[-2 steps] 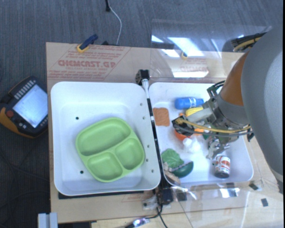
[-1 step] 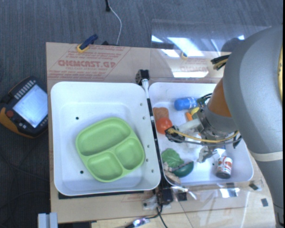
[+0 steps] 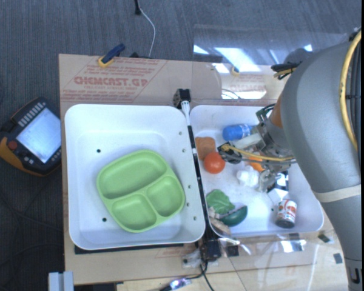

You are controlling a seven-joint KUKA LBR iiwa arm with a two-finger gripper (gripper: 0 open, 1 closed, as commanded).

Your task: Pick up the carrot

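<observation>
Grey carpet, cardboard-topped bench, two white bins. Left bin point(image 3: 85, 132): green divided plate point(image 3: 141, 190). Right bin point(image 3: 309, 220): gripper point(image 3: 268, 173) at centre, finger state cannot tell. Carrot not clearly identifiable; orange sliver just at gripper's 9 o'clock. Tomato point(image 3: 214, 162) further at 9, can point(image 3: 286, 213) at 5.

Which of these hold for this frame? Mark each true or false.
1. The green divided plate lies in the left bin. True.
2. The blue bottle is in the left bin. False: it lies in the right bin, near the far wall.
3. The small can sits near the right bin's front right corner. True.
4. The red tomato rests on the green plate. False: it is in the right bin, close to the divider.
5. A handheld controller with a screen lies on the floor left of the bench. True.
</observation>
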